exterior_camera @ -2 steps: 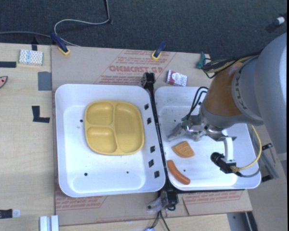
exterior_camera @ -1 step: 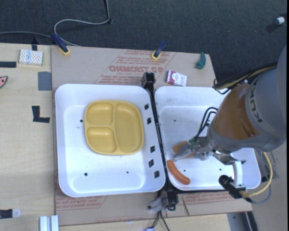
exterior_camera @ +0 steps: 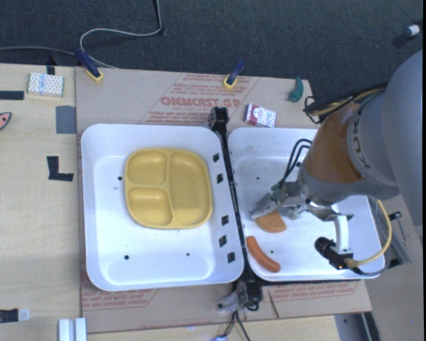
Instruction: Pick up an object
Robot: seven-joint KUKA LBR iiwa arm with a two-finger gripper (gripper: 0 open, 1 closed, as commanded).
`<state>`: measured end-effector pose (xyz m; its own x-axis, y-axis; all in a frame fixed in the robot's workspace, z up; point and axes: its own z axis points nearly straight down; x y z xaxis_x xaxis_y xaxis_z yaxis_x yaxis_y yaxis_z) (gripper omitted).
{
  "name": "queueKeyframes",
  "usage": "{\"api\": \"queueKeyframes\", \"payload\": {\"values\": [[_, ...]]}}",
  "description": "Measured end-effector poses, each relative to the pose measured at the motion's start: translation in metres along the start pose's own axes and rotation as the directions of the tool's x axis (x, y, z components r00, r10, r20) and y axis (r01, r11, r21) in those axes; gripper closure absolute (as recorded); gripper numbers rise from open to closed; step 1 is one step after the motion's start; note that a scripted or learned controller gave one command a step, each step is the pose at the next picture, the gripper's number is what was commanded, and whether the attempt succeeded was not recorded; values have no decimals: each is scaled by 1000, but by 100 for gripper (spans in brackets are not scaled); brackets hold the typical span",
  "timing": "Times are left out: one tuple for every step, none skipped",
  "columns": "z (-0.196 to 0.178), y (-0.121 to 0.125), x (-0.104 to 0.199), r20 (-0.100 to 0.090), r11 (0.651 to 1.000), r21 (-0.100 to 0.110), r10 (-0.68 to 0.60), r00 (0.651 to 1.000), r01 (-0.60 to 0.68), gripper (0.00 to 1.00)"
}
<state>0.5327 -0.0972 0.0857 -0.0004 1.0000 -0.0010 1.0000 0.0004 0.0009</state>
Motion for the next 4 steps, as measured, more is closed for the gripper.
{"api": "queueKeyframes", "payload": {"values": [[-9, 0, -1, 1, 1000, -1, 1, 1000, -1, 100], [-98, -13, 60, -1, 1000, 2, -2, 1000, 2, 100], [-158, -49, 83, -1, 1000, 1, -1, 1000, 1, 100], [-172, -48, 83, -1, 1000, 1, 0, 1000, 0, 100]]}}
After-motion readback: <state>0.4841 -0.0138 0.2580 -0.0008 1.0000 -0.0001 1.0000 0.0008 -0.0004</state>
